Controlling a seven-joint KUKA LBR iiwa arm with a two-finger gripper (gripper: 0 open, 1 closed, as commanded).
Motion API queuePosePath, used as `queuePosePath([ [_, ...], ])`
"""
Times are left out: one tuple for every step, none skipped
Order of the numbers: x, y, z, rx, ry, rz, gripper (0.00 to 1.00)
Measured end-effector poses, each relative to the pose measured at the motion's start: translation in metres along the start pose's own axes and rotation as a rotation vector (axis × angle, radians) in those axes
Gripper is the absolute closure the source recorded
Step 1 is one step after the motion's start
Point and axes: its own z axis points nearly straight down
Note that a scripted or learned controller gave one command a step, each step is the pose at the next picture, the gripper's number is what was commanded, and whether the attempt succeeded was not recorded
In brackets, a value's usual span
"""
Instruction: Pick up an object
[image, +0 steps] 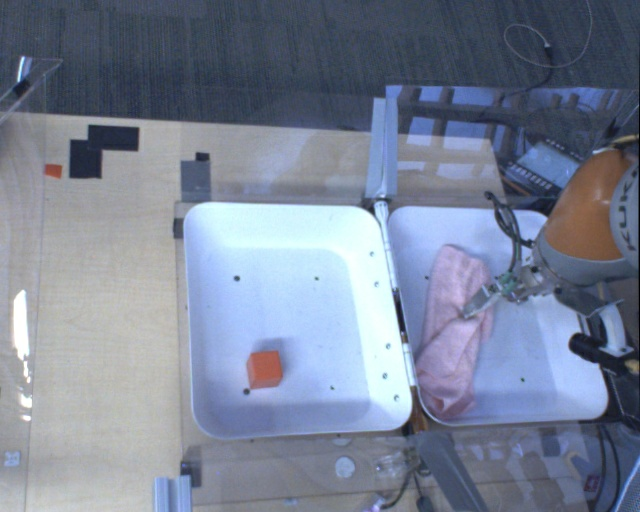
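Two bins (200, 300) lie side by side, and the gripper (478, 303) seemingly reaches the pink cloth (450, 335) in the right one, ready to lift, though its grip I cannot tell.

Arm (590, 225) enters from the right edge, orange band up top with the grey wrist section just below it, angled down and to the left. Gripper (478, 303) sits at the end of a thin metallic finger assembly, low and pointing left, with dark cables looping up behind the wrist. Fingertips are too small and blurred here to read how they stand.
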Motion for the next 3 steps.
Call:
queuePosePath([
  [0.001,0.027,0.001,0.003,0.0,-0.087,0.0],
  [0.054,0.035,0.0,-0.001,0.0,-0.219,0.0],
  [0.053,0.039,-0.013,-0.01,-0.004,-0.22,1.0],
])
